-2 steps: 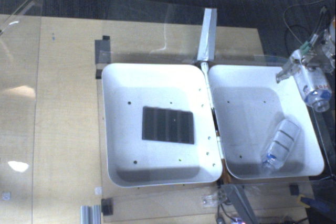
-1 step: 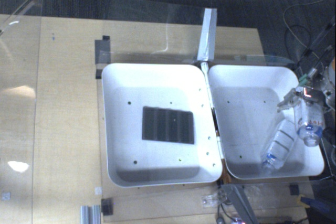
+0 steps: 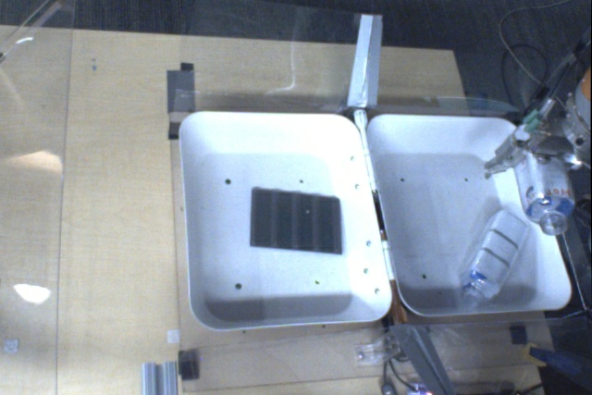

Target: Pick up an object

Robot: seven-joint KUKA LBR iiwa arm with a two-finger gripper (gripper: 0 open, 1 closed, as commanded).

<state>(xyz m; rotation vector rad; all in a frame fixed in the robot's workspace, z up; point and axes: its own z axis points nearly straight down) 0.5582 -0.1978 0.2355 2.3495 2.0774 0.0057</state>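
Note:
My gripper (image 3: 534, 158) hangs over the right bin (image 3: 435, 199) near its right wall, at the end of the arm coming in from the right edge. It is shut on a small clear bottle with a red label (image 3: 548, 199), which hangs below the fingers and overlaps the bin's right rim. A second clear plastic bottle (image 3: 490, 258) lies tilted on the floor of the right bin at its near right corner, apart from the gripper. A dark ridged rectangular block (image 3: 296, 220) lies flat in the middle of the left bin (image 3: 213, 162).
The two bins meet along a raised divider (image 3: 373, 199). A grey post (image 3: 364, 62) stands behind their junction. Clear panels and cables lie at the bench's far and near edges. Wooden bench (image 3: 102, 227) stretches to the left.

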